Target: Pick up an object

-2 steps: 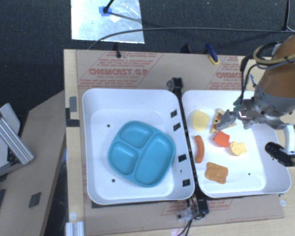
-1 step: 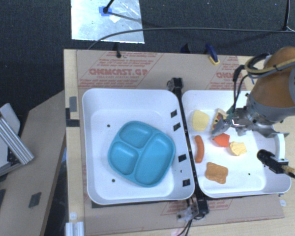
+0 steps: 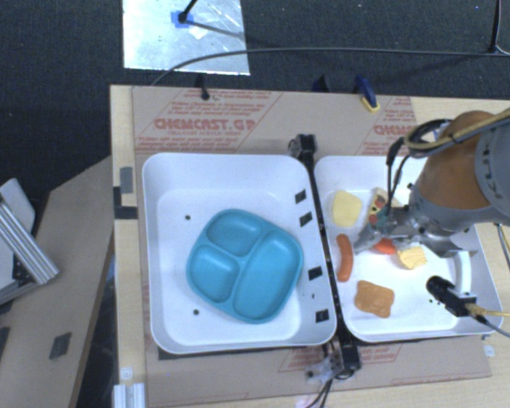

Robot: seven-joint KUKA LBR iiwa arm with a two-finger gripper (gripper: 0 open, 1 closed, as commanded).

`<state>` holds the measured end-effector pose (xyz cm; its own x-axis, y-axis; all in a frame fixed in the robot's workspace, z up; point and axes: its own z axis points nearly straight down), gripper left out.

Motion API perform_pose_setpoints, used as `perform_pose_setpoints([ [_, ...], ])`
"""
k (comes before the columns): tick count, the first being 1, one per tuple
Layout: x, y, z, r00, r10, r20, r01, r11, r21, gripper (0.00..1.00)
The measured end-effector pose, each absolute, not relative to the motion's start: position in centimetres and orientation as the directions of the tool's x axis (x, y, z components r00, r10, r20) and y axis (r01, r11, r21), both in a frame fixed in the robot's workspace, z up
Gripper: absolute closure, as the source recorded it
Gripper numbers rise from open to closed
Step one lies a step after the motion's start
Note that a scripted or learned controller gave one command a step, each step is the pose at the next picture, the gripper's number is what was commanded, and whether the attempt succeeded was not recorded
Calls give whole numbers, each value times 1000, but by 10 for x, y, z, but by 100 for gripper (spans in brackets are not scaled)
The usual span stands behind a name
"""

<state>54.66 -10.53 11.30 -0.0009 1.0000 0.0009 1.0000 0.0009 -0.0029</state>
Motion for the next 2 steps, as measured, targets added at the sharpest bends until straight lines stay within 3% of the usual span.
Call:
perform_pose_setpoints([
  [1,547,-105,83,-1,1000,1,1000,1,-1,0],
  [2,548,-105,96,-2,1000,1,1000,2,2,100],
])
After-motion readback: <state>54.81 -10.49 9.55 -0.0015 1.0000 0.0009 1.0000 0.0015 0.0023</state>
